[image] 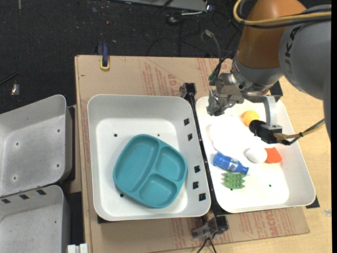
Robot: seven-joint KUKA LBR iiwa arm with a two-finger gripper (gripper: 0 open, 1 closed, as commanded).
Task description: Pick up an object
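Cardboard-topped table (131, 70) carrying two white bins: left bin (100, 109) with a teal divided plate (150, 171); right bin (300, 188) with blue bottle (229, 163), green toy (234, 181), yellow ball (249, 117). Gripper (217, 105) poised at the right bin's upper-left corner, jaws' spread indiscernible, nothing visibly held. Judged: grasp and lift remain.

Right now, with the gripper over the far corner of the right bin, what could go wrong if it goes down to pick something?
1. The gripper hangs close to the right bin's far-left wall, near no object; closing there would likely grasp nothing.
2. The blue bottle and the green toy lie close together, so a grasp on one may push the other.
3. The white object touches the orange one and blends with the bin floor, so it may be missed.
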